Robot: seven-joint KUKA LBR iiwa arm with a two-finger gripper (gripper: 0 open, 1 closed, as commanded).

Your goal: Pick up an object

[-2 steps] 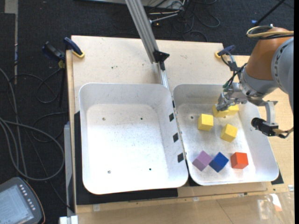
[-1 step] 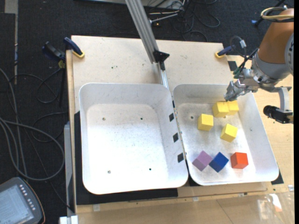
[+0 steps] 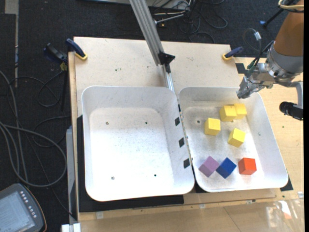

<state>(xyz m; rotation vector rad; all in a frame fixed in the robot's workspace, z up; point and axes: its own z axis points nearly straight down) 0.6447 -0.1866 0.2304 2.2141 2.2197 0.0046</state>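
In the right bin (image 3: 273, 144), 7 blocks. Near the back, 2 yellow blocks (image 3: 232, 112) touching side by side. Just in front, another yellow block (image 3: 212, 126) to the left and 1 more yellow block (image 3: 236, 137) to the right, a little apart. Along the front, a purple block (image 3: 209, 166), a blue block (image 3: 226, 167) touching it, and a red block (image 3: 247, 166) just beside. Above the back rim of that bin, near the yellow pair, the pincer (image 3: 244, 92), holding nothing; wide or narrow, cannot tell. Left bin (image 3: 96, 105) alongside, both on the pale surface (image 3: 120, 62). Behind, a slanted metal bar (image 3: 147, 25).
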